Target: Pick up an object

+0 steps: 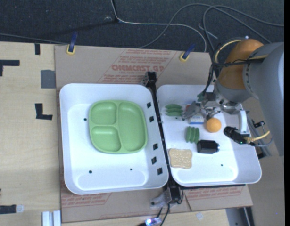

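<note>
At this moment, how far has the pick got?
Done: the arm has reached into the right bin, its gripper low near the bin's back. In hand: nothing visibly held; whether the fingers are open is unclear. Left: grasp and lift. The orange ball, green pieces, black block and toast all lie on the bin floor.

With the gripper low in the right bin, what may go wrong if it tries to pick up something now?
The gripper sits among crowded items: the orange ball and two green pieces lie close by, so it may push one aside instead of grasping it. The ball looks round and may roll away. The toast slice lies flat on the right bin, so it is probably hard to grip.
</note>
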Available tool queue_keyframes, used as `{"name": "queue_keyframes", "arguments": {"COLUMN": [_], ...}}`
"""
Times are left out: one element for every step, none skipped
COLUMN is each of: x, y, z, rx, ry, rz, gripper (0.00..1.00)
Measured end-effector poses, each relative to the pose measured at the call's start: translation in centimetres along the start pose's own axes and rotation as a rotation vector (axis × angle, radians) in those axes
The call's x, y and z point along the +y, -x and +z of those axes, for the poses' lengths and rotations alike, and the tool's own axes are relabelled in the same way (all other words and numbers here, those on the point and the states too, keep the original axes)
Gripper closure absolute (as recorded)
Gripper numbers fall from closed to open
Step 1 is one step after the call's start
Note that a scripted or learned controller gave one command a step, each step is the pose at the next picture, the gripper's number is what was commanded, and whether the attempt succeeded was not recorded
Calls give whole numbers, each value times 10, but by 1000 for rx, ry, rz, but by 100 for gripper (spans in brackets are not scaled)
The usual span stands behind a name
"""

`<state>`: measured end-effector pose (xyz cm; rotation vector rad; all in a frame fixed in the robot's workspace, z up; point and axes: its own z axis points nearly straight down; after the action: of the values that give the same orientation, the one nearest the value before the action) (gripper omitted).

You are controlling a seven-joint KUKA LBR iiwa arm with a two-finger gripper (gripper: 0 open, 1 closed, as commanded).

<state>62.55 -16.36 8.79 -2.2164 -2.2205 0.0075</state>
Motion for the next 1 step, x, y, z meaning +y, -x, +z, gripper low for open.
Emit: {"name": "queue_keyframes", "arguments": {"x": [1], "y": [0], "z": [-14], "rx": [-1], "ry": [4], "rz": [-1], "gripper": [100]}}
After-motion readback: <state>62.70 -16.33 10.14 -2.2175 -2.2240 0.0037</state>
